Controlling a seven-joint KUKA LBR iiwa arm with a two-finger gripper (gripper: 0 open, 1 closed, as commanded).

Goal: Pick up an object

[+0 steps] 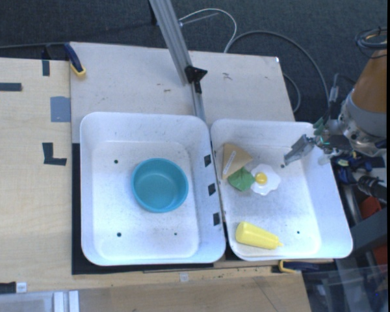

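Yellow corn (257,236) lies alone at the right bin's (325,200) near edge, the easiest pick. Gripper (299,151) hovers over the far-right corner, holding nothing; whether it's spread I cannot tell. Descend straddling the corn crosswise, clear of the wall.

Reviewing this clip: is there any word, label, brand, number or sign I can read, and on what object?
None can be read.
Round blue plastic bowl in the left white bin: no print.
Yellow plastic toy, green toy piece and fried-egg toy in the right white bin: no print.
Dark tape patches on the wooden bench: blank.
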